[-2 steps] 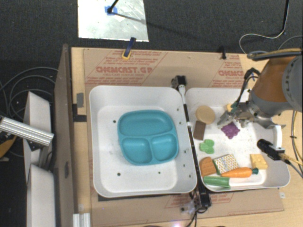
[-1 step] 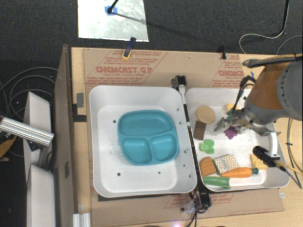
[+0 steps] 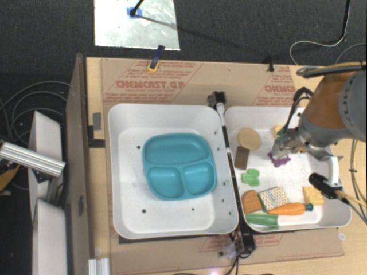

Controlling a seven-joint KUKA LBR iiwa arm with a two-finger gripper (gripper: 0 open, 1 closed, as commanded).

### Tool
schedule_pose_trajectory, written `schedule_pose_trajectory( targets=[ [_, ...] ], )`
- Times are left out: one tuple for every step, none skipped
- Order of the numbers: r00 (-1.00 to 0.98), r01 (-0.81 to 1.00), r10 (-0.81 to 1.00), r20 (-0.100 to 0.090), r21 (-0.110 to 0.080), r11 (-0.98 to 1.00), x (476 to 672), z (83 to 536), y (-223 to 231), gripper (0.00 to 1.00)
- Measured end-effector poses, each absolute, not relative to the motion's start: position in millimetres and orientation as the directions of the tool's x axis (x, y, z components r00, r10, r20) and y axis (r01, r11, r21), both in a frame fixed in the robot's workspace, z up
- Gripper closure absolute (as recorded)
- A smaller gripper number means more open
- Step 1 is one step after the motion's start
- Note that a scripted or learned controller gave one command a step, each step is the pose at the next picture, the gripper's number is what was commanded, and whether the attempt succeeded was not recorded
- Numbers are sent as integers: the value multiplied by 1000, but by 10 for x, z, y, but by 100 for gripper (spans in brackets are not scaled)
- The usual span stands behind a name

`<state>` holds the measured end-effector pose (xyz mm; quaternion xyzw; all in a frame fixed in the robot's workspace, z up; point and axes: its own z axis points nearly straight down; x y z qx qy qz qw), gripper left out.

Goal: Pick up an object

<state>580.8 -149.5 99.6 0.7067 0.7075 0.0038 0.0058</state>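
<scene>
My gripper (image 3: 280, 149) is low in the right bin (image 3: 338, 213), near its middle, pointing down. A small purple object (image 3: 281, 161) lies directly under its tip, partly covered by it; whether they touch is unclear. Spread across the same bin are a tan round disc (image 3: 249, 137), a brown block (image 3: 241, 157), a green piece (image 3: 250, 177), a checkered cracker (image 3: 273, 197), an orange carrot (image 3: 288, 209), a green cucumber (image 3: 262, 219), a brown bread piece (image 3: 250, 201) and a yellow cheese wedge (image 3: 313, 195).
The left bin (image 3: 123, 153) holds a blue divided plate (image 3: 179, 165). A small yellow item (image 3: 278, 129) lies just behind the gripper. The arm's grey and orange body (image 3: 335, 110) hangs over the right bin's far right part.
</scene>
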Motion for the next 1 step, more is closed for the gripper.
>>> schedule_pose_trajectory(
  targets=[
    [-1, 1000, 1000, -2, 12, 1, 5805, 990, -1493, 0]
  ],
)
